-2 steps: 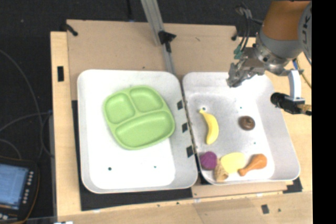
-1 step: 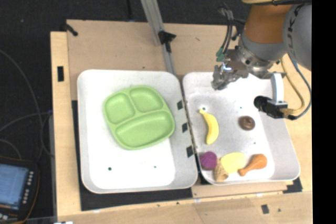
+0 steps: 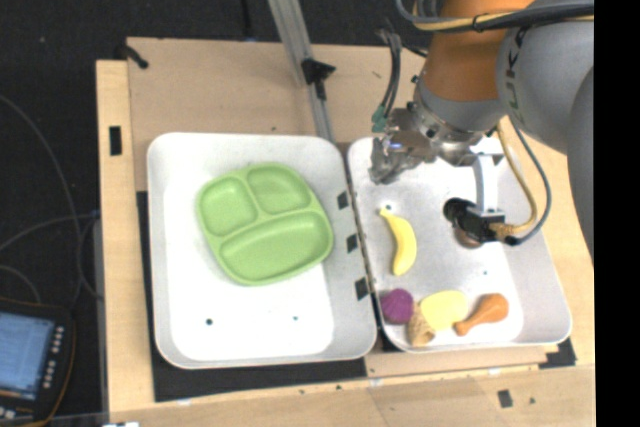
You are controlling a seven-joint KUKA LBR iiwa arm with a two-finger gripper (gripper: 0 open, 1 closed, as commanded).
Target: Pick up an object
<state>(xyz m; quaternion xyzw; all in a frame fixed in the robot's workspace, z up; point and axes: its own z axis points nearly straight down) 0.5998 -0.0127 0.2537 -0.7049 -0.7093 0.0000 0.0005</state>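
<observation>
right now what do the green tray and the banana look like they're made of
Green tray: likely moulded plastic, one even colour with a soft sheen and three pressed compartments. Banana: probably a plastic toy, uniformly yellow and smooth, though real fruit can't be ruled out.

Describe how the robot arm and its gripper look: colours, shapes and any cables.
The arm is made of rounded grey segments, with a bulging orange band above the wrist. Pale cables loop in a coil beside that band, and a thin dark cable hangs down the arm's far side. Below the wrist, the gripper is a compact metallic grey unit with small dark parts.
</observation>
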